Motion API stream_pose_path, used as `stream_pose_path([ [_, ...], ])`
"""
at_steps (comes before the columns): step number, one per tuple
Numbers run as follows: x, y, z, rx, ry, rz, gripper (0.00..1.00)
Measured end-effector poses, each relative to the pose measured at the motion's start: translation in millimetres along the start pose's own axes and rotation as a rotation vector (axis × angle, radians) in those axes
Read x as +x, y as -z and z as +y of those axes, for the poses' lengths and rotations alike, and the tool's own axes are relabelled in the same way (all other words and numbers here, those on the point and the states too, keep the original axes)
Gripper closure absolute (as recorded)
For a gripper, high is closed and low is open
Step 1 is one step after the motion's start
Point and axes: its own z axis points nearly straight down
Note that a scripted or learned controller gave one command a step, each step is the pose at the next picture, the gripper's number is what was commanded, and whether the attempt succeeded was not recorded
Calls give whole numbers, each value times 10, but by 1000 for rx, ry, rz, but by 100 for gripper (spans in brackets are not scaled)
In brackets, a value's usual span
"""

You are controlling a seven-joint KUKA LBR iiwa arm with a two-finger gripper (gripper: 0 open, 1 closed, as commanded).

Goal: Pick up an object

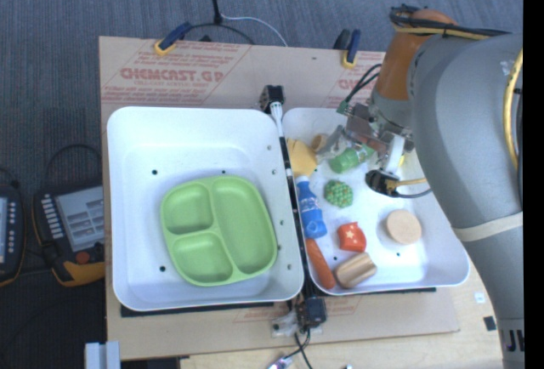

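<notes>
green cylinder (pixel 347 160) – upper part of right bin (pixel 442 261), right of frame centre | end effector (pixel 367 140) just above it, touching or not unclear – grip state cannot tell | green ball (pixel 338 193) just below | left bin (pixel 136 146) holds green divided plate (pixel 219 229)

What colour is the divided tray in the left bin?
Light green; the divided tray shows clearly in the camera view.

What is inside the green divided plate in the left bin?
The green divided plate lies in the left bin; its three compartments show bare green bottoms, with no food in them. The bin floor under the plate is covered.
</notes>
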Motion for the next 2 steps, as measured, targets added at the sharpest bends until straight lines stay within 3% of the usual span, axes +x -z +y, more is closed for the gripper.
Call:
stream_pose_path([
  [1, -9, 88, -13, 3, 0, -4, 100],
  [2, -167, -16, -614, -105, 143, 12, 100],
])
